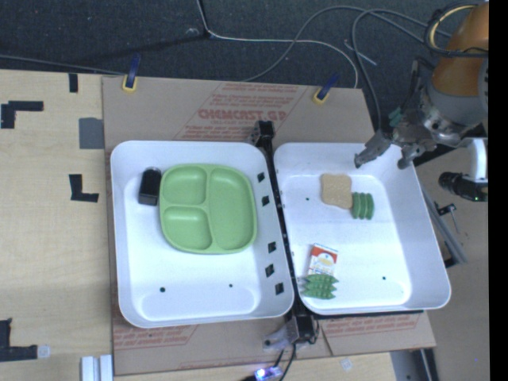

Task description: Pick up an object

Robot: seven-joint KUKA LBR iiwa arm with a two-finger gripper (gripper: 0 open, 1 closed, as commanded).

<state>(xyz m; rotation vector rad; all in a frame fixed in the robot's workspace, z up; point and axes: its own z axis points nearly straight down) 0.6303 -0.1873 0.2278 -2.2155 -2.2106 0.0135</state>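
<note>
the two-finger gripper [385, 152] hangs with its fingers spread apart and nothing between them, above the far rim of the shallow white right-hand bin [413, 236], probably poised to descend. taking that bin as the landmark: the tan square sponge-like block [336, 190] lies in its far half, touching the ribbed green piece [363, 205], the nearest candidates. the small red-and-white packet [321, 258] and leafy green toy [320, 286] sit at its near left corner. the green divided plate [209, 209] rests left of it.

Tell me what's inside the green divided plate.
The green divided plate in the left bin shows three bare compartments. What lies beneath it is covered.
</note>
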